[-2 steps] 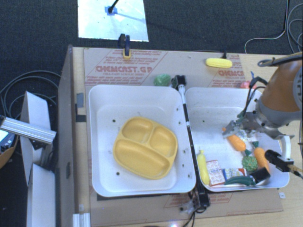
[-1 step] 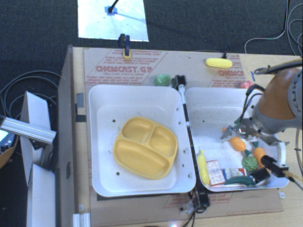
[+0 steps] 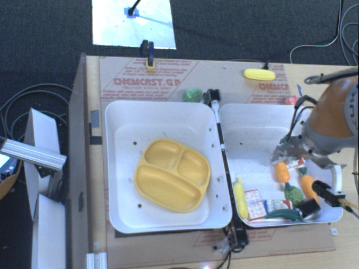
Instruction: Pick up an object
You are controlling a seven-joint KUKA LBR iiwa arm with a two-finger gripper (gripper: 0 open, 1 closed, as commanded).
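L to R, from above: the left bin (image 3: 120,167) holds a yellow tray (image 3: 173,174) with three compartments, set slightly askew. Behind it on the surface (image 3: 235,72), outside both bins, lie a green lump (image 3: 192,95) and, farther R, a yellow piece (image 3: 259,74).

The right bin (image 3: 247,133) carries the pickings, all crowded toward its near-right corner. A yellow cob (image 3: 239,192) lies against the left wall, with a printed card (image 3: 253,204) just beside it and a green strip (image 3: 280,212) along the near wall. Then comes a broccoli (image 3: 293,193), with a carrot (image 3: 282,172) just behind it and a second carrot (image 3: 307,185) to its R.

The arm (image 3: 336,122) reaches in from the R, its pincer (image 3: 283,154) low over the bin's right half, just behind the carrot. It sits beside what looks like a red-and-white packet (image 3: 296,162), which is too small to name for sure. Whether the pincer is open or closed can't be told from this angle, and nothing shows as gripped.

Judged step: the approach, i.e. the pincer lining up on a target before the grasp, with the pick itself not yet made. The carrot is the likeliest target, lying on the bin floor directly in front of the pincer. The next move calls for centring over the carrot across its narrow width, dropping to the floor, closing firmly, then lifting straight up. The packet and broccoli lie close by, so a small offset could nudge them or catch the wrong item.
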